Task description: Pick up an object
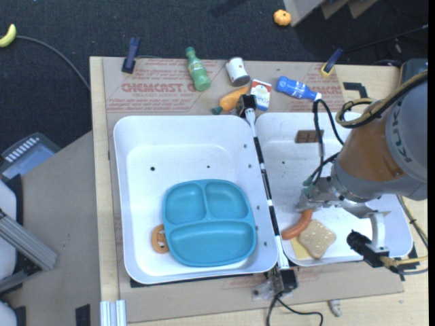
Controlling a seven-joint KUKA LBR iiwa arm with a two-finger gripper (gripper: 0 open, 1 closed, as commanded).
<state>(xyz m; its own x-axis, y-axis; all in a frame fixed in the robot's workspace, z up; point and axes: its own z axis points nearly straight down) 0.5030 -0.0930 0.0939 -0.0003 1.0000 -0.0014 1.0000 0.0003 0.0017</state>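
In the right bin [285, 131], jaws of unclear state hang over an orange-red sausage [297, 225].

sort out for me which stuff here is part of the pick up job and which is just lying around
Part of the job:
- claw, low in the right bin
- hot dog, by the claw
- toast
- blue divided plate, left bin
- pretzel

Lying about, behind the bins:
- green bottle
- blue bottle
- small can

Dark carpet floor [61, 19] around bench [170, 87]
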